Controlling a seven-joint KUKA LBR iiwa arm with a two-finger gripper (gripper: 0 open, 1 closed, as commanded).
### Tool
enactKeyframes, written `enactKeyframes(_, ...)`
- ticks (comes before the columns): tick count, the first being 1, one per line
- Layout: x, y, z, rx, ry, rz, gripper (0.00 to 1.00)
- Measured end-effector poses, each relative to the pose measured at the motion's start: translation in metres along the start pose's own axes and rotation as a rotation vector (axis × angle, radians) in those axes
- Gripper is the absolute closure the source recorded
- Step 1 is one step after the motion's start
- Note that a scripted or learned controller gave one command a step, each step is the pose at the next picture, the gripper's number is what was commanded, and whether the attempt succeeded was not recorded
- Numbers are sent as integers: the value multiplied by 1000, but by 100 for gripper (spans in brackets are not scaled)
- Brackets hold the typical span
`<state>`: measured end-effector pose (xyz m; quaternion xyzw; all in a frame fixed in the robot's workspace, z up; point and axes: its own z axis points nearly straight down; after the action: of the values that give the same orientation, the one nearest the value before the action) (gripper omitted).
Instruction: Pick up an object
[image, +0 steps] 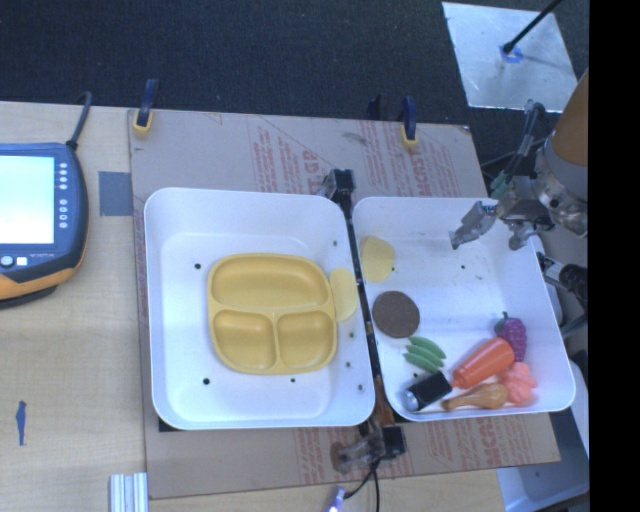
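My gripper hangs over the upper right of the right bin, open, with nothing between its fingers. Below it in that bin lie a brown disc, a green pea pod, a black block, an orange carrot, purple grapes, a pink piece and a tan piece. A pale yellow disc rests near the bin's left wall. A yellow divided tray fills the middle of the left bin.
A second pale yellow piece sits at the divide between the bins. A teach pendant lies on the bench at far left. Clamps hold the cardboard sheet at the back edge.
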<state>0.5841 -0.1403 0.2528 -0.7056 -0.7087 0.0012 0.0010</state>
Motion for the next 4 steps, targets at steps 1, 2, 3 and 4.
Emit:
enactKeyframes(1,39,-49,88,2,0,0,0)
enactKeyframes(2,48,-48,156,0,0,0,0)
enactKeyframes(3,45,-46,152,-1,-1,1,0)
enactKeyframes(4,47,-53,159,-6,-1,1,0)
